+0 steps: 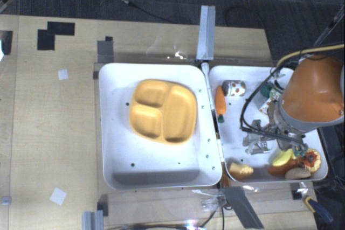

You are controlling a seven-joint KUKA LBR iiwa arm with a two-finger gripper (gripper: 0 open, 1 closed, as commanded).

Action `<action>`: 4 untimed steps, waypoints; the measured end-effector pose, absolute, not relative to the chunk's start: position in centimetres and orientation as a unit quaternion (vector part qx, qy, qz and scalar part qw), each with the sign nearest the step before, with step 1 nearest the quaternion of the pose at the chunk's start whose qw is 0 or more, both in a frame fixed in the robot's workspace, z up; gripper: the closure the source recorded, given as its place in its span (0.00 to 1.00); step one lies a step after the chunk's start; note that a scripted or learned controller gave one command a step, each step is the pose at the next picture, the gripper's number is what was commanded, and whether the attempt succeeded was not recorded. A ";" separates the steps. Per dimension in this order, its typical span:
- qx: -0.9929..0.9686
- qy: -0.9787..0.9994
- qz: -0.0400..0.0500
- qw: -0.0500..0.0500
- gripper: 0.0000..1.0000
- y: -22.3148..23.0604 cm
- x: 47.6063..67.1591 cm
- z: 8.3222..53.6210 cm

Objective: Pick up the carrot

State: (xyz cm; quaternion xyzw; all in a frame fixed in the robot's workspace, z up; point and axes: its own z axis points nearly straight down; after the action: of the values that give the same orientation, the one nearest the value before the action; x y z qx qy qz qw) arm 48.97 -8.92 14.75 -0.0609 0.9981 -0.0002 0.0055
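The carrot (pixel 220 99) is a small orange piece with a dark green end. It lies lengthwise against the left wall of the right bin (pixel 233 129), near its far end. My gripper (pixel 261 143) hangs low over the middle of that bin, to the right of and nearer the camera than the carrot, with a clear gap of bare bin floor between them. Nothing is seen held in it. The arm's orange band (pixel 315 89) hides the bin's right side.
A small silver can (pixel 233 88) lies just right of the carrot. A bread-like piece (pixel 241 171), a yellow fruit (pixel 282 158) and red and brown food items (pixel 299 168) crowd the near right corner. The left bin (pixel 116 132) holds a yellow compartment plate (pixel 163 111).
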 end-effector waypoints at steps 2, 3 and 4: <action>-0.176 0.984 -0.003 0.012 1.00 -10.5 51.5 9.2; -0.224 0.975 -0.005 0.010 1.00 -9.0 52.0 9.2; -0.302 0.953 -0.006 0.013 1.00 -8.8 51.7 9.2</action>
State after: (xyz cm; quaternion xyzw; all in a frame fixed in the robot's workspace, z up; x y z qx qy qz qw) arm 51.73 -8.76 9.22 -0.3023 0.9531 -0.0056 0.0134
